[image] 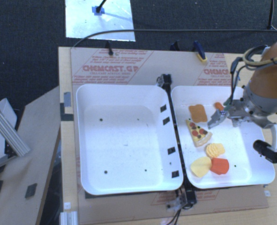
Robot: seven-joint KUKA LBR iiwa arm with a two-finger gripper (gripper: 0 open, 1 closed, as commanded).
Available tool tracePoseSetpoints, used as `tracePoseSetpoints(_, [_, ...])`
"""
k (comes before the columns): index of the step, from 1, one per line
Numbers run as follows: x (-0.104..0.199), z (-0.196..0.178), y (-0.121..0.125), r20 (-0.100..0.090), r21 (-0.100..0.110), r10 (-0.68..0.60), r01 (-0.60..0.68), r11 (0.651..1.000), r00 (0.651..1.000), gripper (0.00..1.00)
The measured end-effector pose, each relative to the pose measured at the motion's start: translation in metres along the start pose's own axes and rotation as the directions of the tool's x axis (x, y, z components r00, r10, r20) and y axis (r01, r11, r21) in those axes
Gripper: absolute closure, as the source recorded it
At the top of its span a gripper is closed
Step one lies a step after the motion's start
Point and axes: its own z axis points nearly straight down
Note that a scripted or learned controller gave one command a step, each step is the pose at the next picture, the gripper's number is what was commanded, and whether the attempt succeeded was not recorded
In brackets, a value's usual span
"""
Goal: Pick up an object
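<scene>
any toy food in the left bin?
No. All the toy pieces, including the pizza slice and red piece, lie in the right bin.

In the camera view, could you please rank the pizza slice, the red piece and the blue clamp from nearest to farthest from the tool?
Measured from the tool in the right bin:
1. Pizza slice, just to its lower left.
2. Red piece, toward the bin's near edge.
3. Blue clamp, beyond the bin on the board's far edge.
</scene>
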Motion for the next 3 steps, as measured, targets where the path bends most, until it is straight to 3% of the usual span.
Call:
tracePoseSetpoints(1, [0.034,0.107,0.04,-0.002,0.003,-0.005,0.005,1.0,1.0,0.0])
tracePoseSetpoints(2, [0.03,0.091,0.04,0.0,-0.002,0.0,0.0,1.0,1.0,1.0])
tracePoseSetpoints(3, [0.03,0.091,0.04,0.0,-0.003,0.001,-0.001,1.0,1.0,0.0])
